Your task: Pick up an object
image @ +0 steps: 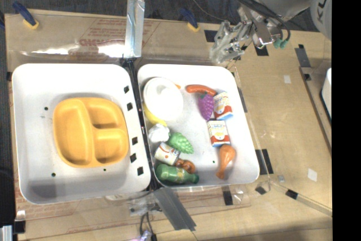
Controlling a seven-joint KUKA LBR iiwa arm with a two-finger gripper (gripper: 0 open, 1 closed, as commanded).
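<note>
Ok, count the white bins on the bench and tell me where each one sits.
2. The left bin holds a yellow divided tray; the right bin, directly beside it, holds the toy food.

Claw (227, 49) above right bin (243, 138) far rim; toys inside.

2 white bins (34, 178), 1 yellow divided tray (90, 131), 1 white bowl (163, 99), 1 sausage (200, 89), 1 grape bunch (206, 105), 2 cartons (218, 132), 1 drumstick (225, 160), 1 green bottle (177, 175)
</note>
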